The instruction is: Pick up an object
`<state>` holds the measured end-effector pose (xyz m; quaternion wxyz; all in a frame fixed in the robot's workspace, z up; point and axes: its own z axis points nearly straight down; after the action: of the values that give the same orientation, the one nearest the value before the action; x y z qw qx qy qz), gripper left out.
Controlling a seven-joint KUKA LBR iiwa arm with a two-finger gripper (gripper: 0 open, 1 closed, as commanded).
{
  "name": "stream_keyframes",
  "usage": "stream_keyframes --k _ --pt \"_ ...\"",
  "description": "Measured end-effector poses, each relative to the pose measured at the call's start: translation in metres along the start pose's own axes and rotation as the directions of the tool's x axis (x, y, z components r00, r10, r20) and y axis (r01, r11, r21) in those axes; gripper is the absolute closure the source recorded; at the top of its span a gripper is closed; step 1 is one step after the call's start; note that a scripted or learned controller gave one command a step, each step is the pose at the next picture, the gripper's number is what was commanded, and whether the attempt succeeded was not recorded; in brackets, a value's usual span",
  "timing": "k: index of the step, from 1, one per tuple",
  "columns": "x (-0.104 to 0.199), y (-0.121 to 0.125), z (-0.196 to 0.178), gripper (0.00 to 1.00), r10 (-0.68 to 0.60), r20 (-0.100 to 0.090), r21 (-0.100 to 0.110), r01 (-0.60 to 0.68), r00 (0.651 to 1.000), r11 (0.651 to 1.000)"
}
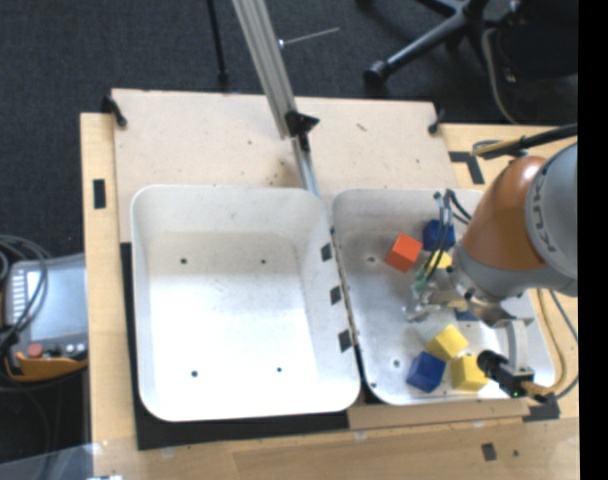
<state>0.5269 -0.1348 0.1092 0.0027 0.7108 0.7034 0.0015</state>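
Two white bins sit side by side on the bench [184, 138]. All loose things lie in the right bin [372, 313]; the left bin [234, 298] is next to it, their rims touching along the middle.

The arm [554, 218] comes in over the right bin's right edge, with the orange band [506, 218] above the bin's far right part. The gripper [427, 303] hangs over the middle of the right bin, pointing down at the floor. Can't tell if it is wide, narrow or holding something, because the wrist covers it from this angle.

- Orange cube [404, 252]: centre of the right bin, toward the far edge, just beyond the gripper and apart from it.
- Upper blue block [437, 234]: just beside the orange cube on its right, partly hidden by the arm.
- Yellow cube [449, 343]: toward the near edge, near the gripper.
- Blue cube [425, 371]: by the near edge, touching or almost touching the yellow cube's corner.
- Second yellow cube [468, 372]: near right corner, right beside the blue cube.

All five rest on the bin floor.
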Motion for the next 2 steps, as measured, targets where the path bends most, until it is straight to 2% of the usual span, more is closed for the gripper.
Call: stream_keyframes --k 1,2 --pt "0.009 0.004 -0.057 1.00 -0.014 -0.001 -0.001 0.014 1.000 1.000" --pt "0.002 0.000 -0.118 1.00 -0.014 0.001 -0.003 0.014 1.000 1.000"
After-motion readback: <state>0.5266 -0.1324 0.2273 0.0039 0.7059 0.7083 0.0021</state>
